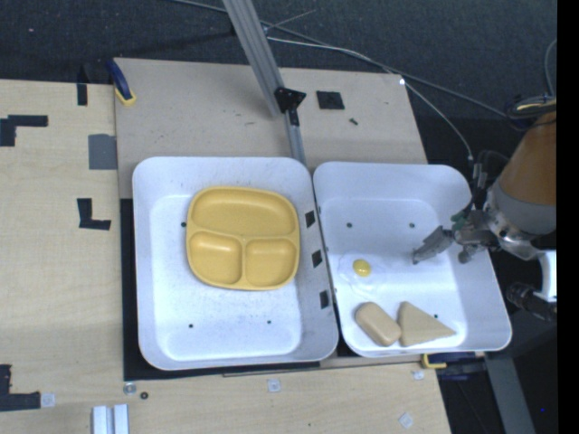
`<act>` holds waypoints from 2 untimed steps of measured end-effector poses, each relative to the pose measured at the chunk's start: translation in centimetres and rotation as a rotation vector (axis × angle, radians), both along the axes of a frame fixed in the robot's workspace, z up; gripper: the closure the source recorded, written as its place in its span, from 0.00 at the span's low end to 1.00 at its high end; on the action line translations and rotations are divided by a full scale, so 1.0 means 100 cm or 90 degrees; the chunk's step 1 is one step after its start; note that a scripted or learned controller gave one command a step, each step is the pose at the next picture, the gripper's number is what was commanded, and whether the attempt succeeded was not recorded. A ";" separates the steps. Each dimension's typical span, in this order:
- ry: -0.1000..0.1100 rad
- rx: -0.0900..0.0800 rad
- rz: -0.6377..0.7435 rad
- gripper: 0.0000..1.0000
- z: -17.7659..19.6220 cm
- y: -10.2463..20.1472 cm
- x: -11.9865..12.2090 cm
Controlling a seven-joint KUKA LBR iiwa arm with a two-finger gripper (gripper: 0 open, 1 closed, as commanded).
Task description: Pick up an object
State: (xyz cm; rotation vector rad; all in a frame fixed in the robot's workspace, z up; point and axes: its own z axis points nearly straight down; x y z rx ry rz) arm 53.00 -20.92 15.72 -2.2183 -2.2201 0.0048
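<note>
While the left bin (pixel 154 269) carries a yellow divided plate (pixel 242 238), the right bin (pixel 452 188) holds a small yellow ball (pixel 362 268) near its middle, plus a tan rounded block (pixel 376 323) and a tan wedge (pixel 422 325) touching at its near edge. Over the right bin's right side hangs the gripper (pixel 441 246), fingers spread and grasping nothing.

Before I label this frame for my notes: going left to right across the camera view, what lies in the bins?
Yellow divided tray → small yellow ball → tan rounded block → tan wedge → end effector, reaching in over the right bin.
</note>
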 end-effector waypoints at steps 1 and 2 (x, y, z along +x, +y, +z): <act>0.001 0.001 0.000 0.00 -0.064 0.002 -0.005; -0.003 -0.001 0.000 0.00 -0.070 0.001 -0.004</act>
